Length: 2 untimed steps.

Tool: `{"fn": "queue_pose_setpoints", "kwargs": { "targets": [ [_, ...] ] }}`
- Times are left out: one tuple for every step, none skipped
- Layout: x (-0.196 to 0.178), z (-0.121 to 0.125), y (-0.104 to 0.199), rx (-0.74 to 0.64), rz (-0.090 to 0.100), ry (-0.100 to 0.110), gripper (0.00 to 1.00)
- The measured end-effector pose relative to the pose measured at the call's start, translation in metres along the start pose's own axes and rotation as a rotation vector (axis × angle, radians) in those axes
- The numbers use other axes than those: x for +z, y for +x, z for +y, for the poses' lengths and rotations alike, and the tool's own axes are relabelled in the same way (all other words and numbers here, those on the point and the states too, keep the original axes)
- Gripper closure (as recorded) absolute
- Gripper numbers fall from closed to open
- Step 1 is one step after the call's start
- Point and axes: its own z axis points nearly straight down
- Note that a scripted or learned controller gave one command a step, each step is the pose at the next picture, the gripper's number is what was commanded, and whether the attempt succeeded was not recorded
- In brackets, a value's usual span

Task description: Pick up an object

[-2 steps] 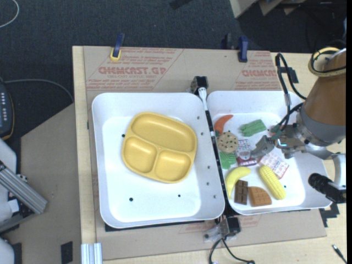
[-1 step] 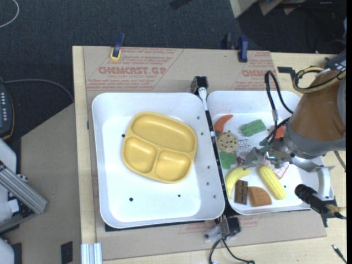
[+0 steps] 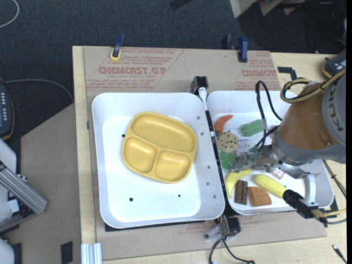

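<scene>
Plainly, the gripper [image 3: 254, 159] was set low in the right bin [image 3: 324, 198], among a close heap of toy food; whether it was open or closed, or had anything in its hold, could not be told, since the wrist hid most of it. Candidates for picking were crowded together: a cookie [image 3: 226, 142] just left of the gripper, a banana [image 3: 237, 177] below it, a corn cob [image 3: 269, 185] beside that, with a chocolate bar [image 3: 241, 191] and a wafer [image 3: 259, 196] near the front wall. A green piece [image 3: 252, 127] and a carrot [image 3: 222, 122] lay further back. Trouble could be expected from this crowding: two pieces might be pinched at once, or one nudged aside and missed. The yellow tray [image 3: 159, 146] in the left bin [image 3: 110, 164] lay well apart from the arm.
</scene>
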Motion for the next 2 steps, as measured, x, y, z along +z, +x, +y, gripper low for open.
{"fn": "queue_pose_setpoints", "kwargs": {
  "targets": [
    [-0.013,0.002,-0.001,0.000,-0.003,-0.008,1.00],
    [-0.058,0.007,-0.006,0.000,-0.008,0.002,1.00]
  ]
}}
